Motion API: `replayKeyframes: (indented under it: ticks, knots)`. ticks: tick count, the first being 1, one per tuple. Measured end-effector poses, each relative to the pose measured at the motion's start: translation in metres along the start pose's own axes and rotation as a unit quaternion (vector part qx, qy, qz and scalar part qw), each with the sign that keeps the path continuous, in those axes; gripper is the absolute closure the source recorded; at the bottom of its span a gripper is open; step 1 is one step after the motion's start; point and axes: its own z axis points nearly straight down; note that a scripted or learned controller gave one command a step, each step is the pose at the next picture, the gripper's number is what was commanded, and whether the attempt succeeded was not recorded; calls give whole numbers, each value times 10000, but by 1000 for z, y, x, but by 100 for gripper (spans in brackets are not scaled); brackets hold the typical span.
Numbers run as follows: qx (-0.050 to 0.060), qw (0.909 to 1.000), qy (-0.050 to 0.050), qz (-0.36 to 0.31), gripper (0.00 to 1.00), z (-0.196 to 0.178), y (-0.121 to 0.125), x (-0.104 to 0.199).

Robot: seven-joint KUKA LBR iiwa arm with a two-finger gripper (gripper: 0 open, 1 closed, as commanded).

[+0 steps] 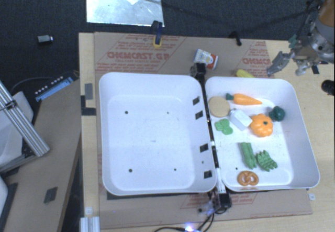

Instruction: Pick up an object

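Gripper (292, 65) parked above the right bin's (306, 136) far right corner, fingers spread, nothing between them.

Objects all sit in that bin, below and left of the gripper: carrot (244, 100) nearest, then dark green ball (277, 113), orange pumpkin (261, 125), white block (240, 119), tan disc (219, 106), pretzel (247, 178). Likely failure: the pieces are crowded, pumpkin touching block, so a descent there probably clips a neighbour or shoves the target aside. Ball could roll out of the pinch. Carrot looks like the cleanest pick.
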Motion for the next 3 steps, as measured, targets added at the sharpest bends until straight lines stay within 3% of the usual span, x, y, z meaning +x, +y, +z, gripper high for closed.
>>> replayKeyframes:
  ticks: [1,2,3]
  knots:
    - [56,10000,19,-10,0,118,9,15]
    - [56,10000,6,32,0,187,-60,-24]
    - [-18,10000,10,-31,0,183,-9,27]
